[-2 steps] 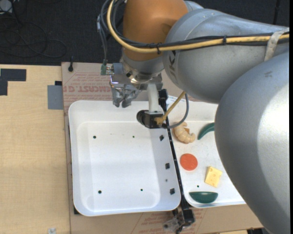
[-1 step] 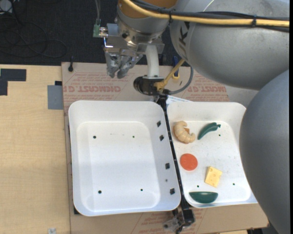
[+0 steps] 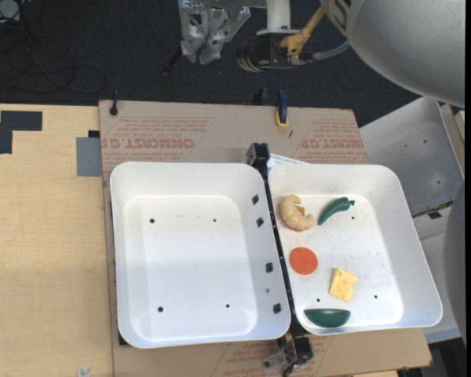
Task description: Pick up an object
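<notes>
The right bin (image 3: 408, 234) holds a tan croissant (image 3: 296, 213), a green pepper-like piece (image 3: 335, 209), a round red-orange disc (image 3: 303, 261), a yellow cheese wedge (image 3: 344, 284) and a dark green half-round piece (image 3: 326, 316) near the front rim. My gripper (image 3: 208, 38) hangs high at the top of the view, above the far edge of the bench and well away from both bins. Nothing shows between its fingers.
The left bin (image 3: 133, 250) sits beside the right one, joined by a black clip strip (image 3: 268, 242). Both rest on a cardboard sheet (image 3: 220, 136) over a wooden bench. The arm's grey body (image 3: 408, 22) fills the top right. Cables lie at the top left.
</notes>
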`<state>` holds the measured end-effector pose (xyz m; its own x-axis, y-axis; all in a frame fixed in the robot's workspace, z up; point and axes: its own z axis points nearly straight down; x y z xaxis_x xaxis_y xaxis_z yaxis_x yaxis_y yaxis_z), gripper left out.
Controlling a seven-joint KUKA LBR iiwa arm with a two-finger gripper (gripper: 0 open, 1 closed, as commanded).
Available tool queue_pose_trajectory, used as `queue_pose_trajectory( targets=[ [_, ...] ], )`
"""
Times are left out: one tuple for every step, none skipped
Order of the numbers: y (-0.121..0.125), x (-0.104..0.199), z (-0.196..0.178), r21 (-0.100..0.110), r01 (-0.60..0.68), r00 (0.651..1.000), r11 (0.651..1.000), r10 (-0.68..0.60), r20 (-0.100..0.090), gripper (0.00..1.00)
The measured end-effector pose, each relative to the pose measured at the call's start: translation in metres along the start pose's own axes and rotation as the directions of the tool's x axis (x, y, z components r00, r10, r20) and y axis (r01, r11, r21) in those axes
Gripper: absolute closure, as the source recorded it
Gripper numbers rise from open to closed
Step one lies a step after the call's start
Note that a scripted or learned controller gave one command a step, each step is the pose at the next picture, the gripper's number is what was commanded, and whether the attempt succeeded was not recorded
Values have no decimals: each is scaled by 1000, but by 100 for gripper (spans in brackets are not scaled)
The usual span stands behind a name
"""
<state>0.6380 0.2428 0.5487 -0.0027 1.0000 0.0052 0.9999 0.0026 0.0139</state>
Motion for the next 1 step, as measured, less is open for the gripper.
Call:
queue_pose_trajectory(
  targets=[
    [-1, -3, 262, 33, -2, 1000, 999, 1, 12, 100]
  ],
)
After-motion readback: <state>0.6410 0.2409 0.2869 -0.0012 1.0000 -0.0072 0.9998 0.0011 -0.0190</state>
